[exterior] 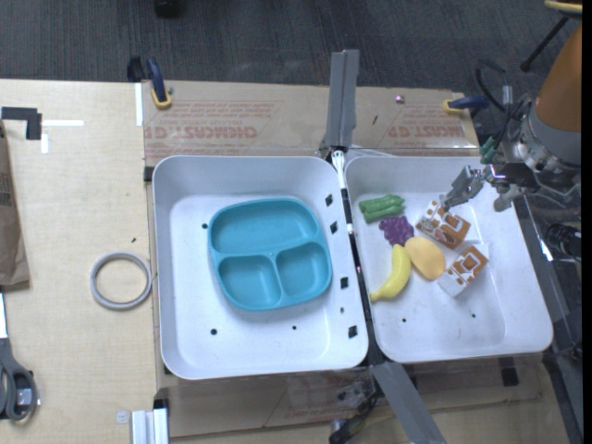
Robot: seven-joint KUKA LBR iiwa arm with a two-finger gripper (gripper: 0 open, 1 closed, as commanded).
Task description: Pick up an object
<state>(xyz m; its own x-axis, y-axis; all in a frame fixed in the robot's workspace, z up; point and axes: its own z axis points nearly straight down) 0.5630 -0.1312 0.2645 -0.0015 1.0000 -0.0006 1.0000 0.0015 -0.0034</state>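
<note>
A roll of grey tape [121, 279] lies on the wooden bench [74, 202], far left of the fingers. The left white bin [176, 340] holds a blue three-compartment plastic tray [269, 252]. In the right white bin [518, 331], below and left of the fingers, lie a green pepper toy [381, 206], purple grapes [396, 229], a yellow banana [393, 276], a yellow lemon-like fruit [426, 258] and two orange-and-white blocks [444, 227] [465, 268]. The gripper [461, 190] hangs just above the upper block; whether its fingers are spread or closed cannot be told.

Divided tray [270, 265] in left bin [176, 276], toy food [424, 245] (clustered) in right bin [499, 326]
</note>
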